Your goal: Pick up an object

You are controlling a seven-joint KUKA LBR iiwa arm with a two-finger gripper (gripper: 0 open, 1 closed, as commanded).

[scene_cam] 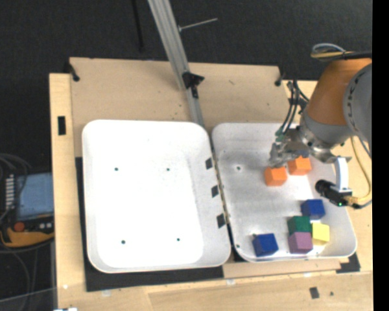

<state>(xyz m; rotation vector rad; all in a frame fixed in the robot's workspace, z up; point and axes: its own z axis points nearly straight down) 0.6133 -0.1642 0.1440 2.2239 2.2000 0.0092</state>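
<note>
the gripper [284,154] is hanging over the right bin [246,141], just above an orange block [276,175]. it is too blurry to tell how it is set. the block is looking small, light and hard, so gripping two flat sides should work. it is sitting a bit turned, with no long side.

You see two smooth, matt white plastic bins [149,193], a pale wood-look counter [240,83], a brushed metal rail [172,37] upper centre, and matt foam-like blocks [276,175].
</note>
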